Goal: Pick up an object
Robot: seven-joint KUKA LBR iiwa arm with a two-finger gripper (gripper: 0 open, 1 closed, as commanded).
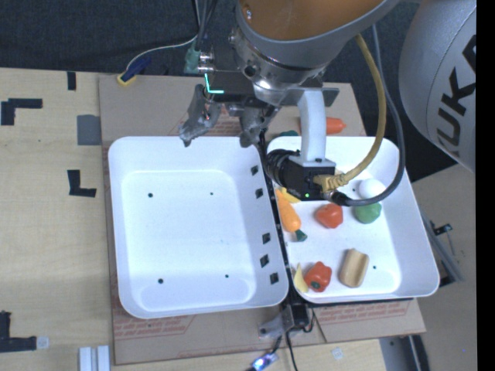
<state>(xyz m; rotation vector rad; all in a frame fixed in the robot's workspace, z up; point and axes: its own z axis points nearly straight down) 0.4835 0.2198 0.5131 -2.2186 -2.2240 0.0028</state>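
end effector open, empty | above left bin back rim

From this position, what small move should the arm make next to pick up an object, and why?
Probably shift the tool toward the right bin before descending. It hangs open and holding nothing over the far rim of the left bin, while the carrot, red tomato and green ball all lie in the right bin.

White bins; an orange carrot, red tomato, green ball, tan block, red pepper; tan bench.
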